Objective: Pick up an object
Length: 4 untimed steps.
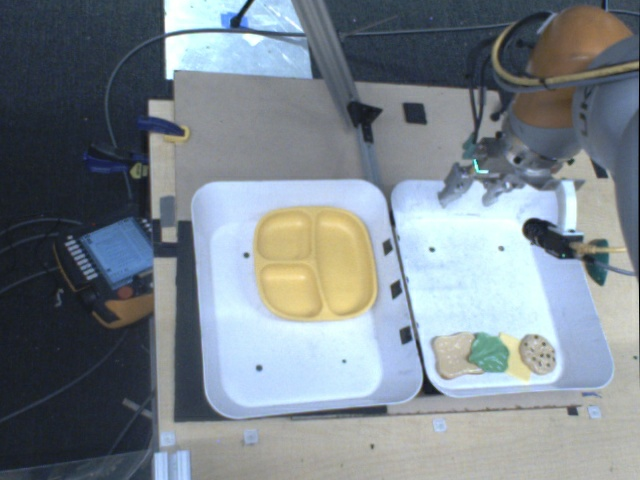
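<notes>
My gripper (473, 192) hangs over the back edge of the right bin (480, 268), its two fingers spread apart with nothing between them. At the front of that bin lie a tan bread slice (453, 354), a green leafy piece (490, 352), a yellow cheese piece (516, 360) and a brown cookie (538, 353), bunched in a row. They sit well in front of the gripper. A yellow divided plate (314, 262) rests in the left bin (230, 348).
A slanted metal pole (330, 48) stands behind the bins. Clamps (150, 128) and a handheld controller (108, 263) lie off the bench's left side. The brown bench board (260, 118) stretches behind the bins.
</notes>
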Each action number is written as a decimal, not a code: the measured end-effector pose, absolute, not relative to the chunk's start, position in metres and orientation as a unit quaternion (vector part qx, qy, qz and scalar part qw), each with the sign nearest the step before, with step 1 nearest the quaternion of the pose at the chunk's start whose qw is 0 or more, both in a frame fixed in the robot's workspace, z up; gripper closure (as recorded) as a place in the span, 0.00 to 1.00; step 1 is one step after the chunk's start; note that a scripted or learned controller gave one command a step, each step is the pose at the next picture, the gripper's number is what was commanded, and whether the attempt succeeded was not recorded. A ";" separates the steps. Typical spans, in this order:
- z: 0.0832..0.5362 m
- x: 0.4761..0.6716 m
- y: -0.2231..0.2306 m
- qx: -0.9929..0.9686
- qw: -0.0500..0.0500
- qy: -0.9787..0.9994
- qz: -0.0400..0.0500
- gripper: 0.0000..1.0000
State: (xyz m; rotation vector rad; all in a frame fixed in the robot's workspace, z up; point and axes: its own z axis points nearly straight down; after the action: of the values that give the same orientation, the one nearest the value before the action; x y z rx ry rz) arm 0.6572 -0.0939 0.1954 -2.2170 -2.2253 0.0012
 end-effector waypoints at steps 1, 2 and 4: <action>0.197 0.658 -0.094 -0.706 -0.001 -0.709 0.000 0.00; 0.135 0.659 -0.092 -0.706 0.000 -0.708 0.000 0.00; 0.098 0.661 -0.092 -0.705 -0.003 -0.709 -0.002 1.00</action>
State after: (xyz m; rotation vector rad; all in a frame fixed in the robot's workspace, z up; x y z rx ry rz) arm 0.6611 -0.0920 0.0983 -2.2199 -2.2309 -0.0056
